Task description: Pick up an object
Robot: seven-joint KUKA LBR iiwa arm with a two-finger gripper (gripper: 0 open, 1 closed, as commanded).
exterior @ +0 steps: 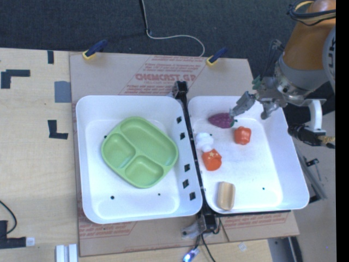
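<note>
Hovering with its two fingers spread and nothing between them, the gripper (251, 107) sits just beside the purple object (221, 120) in the right bin (283, 162), seemingly lined up to grasp it.

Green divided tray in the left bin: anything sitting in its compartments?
All three compartments of the green tray look bare. It lies alone on the left bin floor. Whatever may lie beneath the tray is covered.
</note>
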